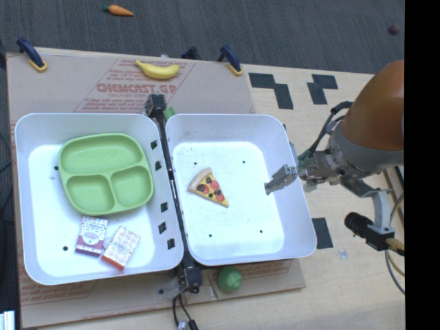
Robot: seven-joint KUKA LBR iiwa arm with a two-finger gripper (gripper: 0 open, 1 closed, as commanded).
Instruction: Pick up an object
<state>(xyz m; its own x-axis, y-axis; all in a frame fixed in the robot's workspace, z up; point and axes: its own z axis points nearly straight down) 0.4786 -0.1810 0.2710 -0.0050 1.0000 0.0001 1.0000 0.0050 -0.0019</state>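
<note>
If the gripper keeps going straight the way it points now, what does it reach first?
Probably the pizza slice. The gripper sits at the right bin's right side, pointing left across bare floor toward the slice. Its height is unclear, so it might pass above.

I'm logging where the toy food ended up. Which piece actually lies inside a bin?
The pizza slice, in the right bin. The banana and green ball rest on the cardboard; the carrot lies on the floor.

One fixed camera, high above the bench, angled down.
It takes in the left bin and right bin whole (floor at top), with the arm entering from the right edge.
</note>
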